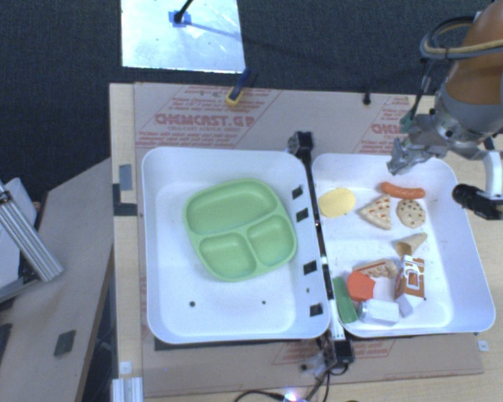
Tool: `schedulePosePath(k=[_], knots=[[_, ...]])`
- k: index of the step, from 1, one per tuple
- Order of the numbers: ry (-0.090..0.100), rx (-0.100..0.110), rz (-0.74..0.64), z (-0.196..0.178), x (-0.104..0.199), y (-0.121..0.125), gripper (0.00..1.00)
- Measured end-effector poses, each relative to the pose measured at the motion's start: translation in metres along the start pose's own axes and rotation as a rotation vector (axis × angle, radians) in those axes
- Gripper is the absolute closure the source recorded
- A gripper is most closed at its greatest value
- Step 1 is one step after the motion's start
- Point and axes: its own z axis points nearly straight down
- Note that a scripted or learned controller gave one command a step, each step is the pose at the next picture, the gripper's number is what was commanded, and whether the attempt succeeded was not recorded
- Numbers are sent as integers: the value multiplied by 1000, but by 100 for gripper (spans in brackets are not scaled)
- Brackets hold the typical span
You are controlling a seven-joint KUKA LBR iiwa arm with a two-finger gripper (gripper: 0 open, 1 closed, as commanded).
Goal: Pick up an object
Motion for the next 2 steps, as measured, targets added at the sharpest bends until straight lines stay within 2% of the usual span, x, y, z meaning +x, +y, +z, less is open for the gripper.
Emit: schedulePosePath(k=[1, 2], knots=[[1, 1, 0, -7, 55, 1, 100], [1, 3, 0, 0, 111, -10, 100]])
